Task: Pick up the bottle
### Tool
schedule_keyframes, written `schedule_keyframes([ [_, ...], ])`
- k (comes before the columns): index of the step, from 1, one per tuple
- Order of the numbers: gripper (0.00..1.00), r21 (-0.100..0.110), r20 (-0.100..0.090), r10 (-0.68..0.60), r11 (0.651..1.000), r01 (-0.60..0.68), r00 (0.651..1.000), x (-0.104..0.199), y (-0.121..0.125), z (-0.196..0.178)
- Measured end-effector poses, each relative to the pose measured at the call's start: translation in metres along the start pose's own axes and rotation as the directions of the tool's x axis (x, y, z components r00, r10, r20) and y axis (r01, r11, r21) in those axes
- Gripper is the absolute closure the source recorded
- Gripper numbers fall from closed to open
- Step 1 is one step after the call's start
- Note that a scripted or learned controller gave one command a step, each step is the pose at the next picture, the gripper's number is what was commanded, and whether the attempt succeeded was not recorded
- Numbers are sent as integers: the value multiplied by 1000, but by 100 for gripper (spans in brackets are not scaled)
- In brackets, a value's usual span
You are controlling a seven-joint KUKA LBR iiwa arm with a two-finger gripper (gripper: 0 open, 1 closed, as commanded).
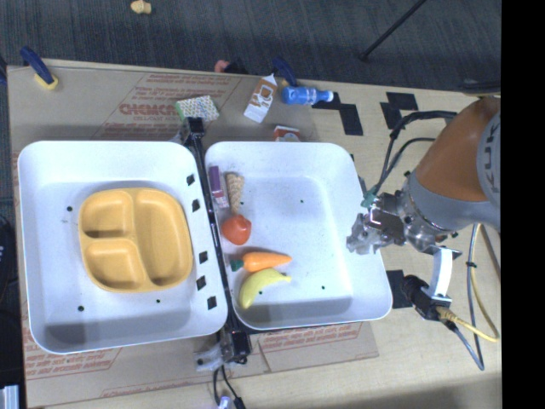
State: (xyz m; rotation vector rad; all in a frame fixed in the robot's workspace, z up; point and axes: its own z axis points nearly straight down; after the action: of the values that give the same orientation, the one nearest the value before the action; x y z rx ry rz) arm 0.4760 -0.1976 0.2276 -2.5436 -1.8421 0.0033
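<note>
A small blue bottle [305,96] lies on its side on the bench behind the right bin [341,164], outside both bins. My gripper [364,235] hovers at the right rim of the right bin, about halfway down that side and far from the bottle. The grey arm with its orange band [464,164] reaches in from the right. Nothing shows between the fingers.
Along the right bin's left wall lie a purple item [215,185], a cone [233,187], a tomato [237,228], a carrot [266,261] and a banana [258,285]. The left bin holds a yellow divided plate [136,237]. Small cartons [261,99] lie near the bottle.
</note>
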Motion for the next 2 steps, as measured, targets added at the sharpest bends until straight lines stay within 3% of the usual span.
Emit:
schedule_keyframes([
  [1, 100, 0, 1, 25, 1000, -25, 1000, -1, 0, -3],
  [2, 100, -3, 1, 220, 975, -220, 975, -4, 2, -1],
])
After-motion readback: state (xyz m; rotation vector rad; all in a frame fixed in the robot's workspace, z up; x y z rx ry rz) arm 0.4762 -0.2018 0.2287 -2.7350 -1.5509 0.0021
